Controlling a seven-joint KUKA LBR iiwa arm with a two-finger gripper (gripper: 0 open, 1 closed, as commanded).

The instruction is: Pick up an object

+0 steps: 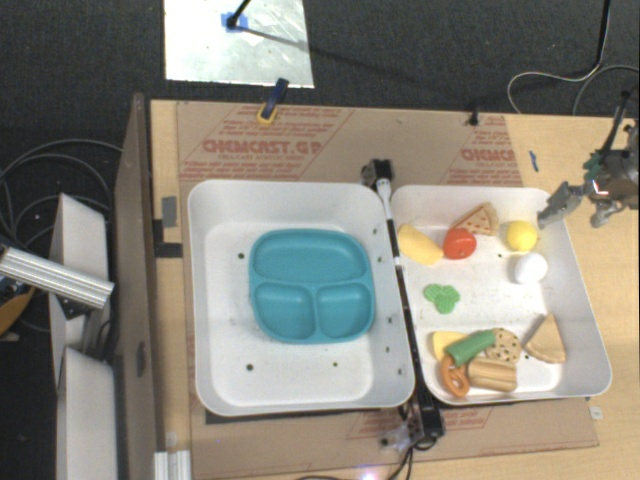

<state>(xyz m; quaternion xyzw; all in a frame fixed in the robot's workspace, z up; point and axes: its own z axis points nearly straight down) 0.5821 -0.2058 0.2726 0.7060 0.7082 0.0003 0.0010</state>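
Observation:
The right bin (585, 313) holds several toy foods. Along its far side lie a yellow piece (420, 245), a red tomato (459, 244), a tan wedge (479, 218), a yellow ball (519, 235) and a white egg (529, 268). A green leafy piece (440, 296) lies mid-bin. At the near side sit a green pickle (470, 347), a brown loaf (492, 374) and a tan slice (546, 342). My gripper (562, 202) hangs at the bin's far right corner, just right of the yellow ball and apart from it. Nothing shows in its grasp.
The left bin (225, 298) holds a blue three-compartment tray (310, 283). A divider rail (395, 278) runs between the bins. A cardboard sheet (300, 143) lies under both. Cables (560, 83) trail at the far right, and a reflective sheet (240, 28) lies beyond the bench.

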